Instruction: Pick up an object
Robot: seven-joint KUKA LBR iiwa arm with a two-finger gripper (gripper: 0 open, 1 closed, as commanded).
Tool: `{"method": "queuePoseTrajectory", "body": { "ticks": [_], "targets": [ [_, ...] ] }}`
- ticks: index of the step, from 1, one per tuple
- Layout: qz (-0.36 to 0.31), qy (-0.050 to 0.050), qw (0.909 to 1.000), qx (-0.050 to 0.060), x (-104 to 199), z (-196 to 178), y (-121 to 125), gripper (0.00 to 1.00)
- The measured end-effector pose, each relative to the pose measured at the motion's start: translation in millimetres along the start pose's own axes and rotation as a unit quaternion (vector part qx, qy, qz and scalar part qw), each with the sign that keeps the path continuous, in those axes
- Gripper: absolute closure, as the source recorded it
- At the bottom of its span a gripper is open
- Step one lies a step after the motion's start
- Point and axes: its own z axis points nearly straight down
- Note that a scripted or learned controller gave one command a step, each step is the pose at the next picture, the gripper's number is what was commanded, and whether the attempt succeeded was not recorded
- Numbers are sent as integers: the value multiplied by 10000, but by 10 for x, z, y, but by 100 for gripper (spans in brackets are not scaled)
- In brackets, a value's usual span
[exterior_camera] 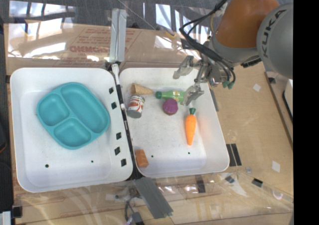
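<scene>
My gripper (187,83) hangs over the back of the right bin (214,156), its two fingers spread apart with nothing between them. One fingertip (192,94) is just above the right end of a green bottle (170,94) lying on its side. A purple plum-like fruit (170,106) sits just in front of the bottle. An orange carrot (190,126) lies to the right of it, green top pointing back. A small can (135,106) and a tan wedge (141,89) rest near the bin's left wall. An orange block (142,158) lies at the front left corner.
The left bin (25,169) holds a teal divided plate (73,114). A grey divider bar (117,34) runs back between the bins. The arm's grey body and orange band (244,14) loom over the right bin's back right corner.
</scene>
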Motion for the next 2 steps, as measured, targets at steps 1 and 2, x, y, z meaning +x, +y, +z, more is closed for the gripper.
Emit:
{"method": "queuePoseTrajectory", "body": {
  "ticks": [1, 2],
  "targets": [
    [218, -3, 9998, -7, 315, 1381, 35, 0],
    [176, -17, 9998, -4, 296, 1270, 56, 100]
  ]
}}
